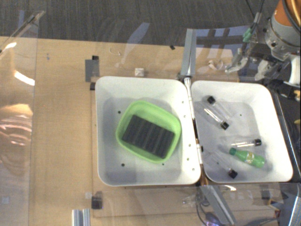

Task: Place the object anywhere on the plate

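No brand, label or lettering can be read on anything on the bench from this overhead view. My arm (pixel 287 18), grey with its orange band, reaches in at the top right corner, and my pincer (pixel 237 62) hangs above the bench just beyond the far rim of the right bin (pixel 277 140), apart from everything inside it; whether it is wide or narrow I cannot tell from this angle. The green plate (pixel 123 121), square with rounded corners and carrying a dark ribbed insert (pixel 148 135), sits in the middle of the left bin (pixel 106 164). The right bin holds a clear vial with black caps (pixel 216 113) lying at a slant near its far left, a second clear vial (pixel 245 144) towards the right, a small green bottle (pixel 248 157) just beside and nearer than that one, and another clear vial with a black cap (pixel 225 167) near the front rim. A grey metal bar (pixel 188 55) runs back from the seam between the bins. A small pale cube (pixel 138 72) lies on the wooden bench (pixel 51 140) behind the left bin
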`<move>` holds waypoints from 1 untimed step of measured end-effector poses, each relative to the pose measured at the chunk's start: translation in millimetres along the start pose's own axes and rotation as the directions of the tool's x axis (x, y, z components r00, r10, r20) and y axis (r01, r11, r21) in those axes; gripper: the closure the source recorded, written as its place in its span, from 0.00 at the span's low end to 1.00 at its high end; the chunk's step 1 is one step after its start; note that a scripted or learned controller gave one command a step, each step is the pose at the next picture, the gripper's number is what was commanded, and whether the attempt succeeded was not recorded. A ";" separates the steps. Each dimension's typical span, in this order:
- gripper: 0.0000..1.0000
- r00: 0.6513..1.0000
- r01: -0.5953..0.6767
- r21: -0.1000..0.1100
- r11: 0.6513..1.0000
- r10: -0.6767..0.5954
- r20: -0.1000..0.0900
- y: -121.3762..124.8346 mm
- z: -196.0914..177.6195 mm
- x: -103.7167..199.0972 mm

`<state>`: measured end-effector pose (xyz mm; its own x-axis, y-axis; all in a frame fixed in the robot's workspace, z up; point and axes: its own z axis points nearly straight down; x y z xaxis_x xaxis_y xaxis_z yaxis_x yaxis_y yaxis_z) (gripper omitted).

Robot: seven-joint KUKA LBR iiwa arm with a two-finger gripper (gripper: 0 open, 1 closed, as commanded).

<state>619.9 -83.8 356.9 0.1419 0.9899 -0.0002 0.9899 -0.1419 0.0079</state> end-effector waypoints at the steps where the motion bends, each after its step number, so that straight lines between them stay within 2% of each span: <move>1: 0.00 0.985 0.171 0.003 0.985 -0.171 0.000 26.4 -66.4 -86.4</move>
<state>633.3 -173.0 423.5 -0.0292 0.9996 -0.0019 0.9996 0.0292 0.0046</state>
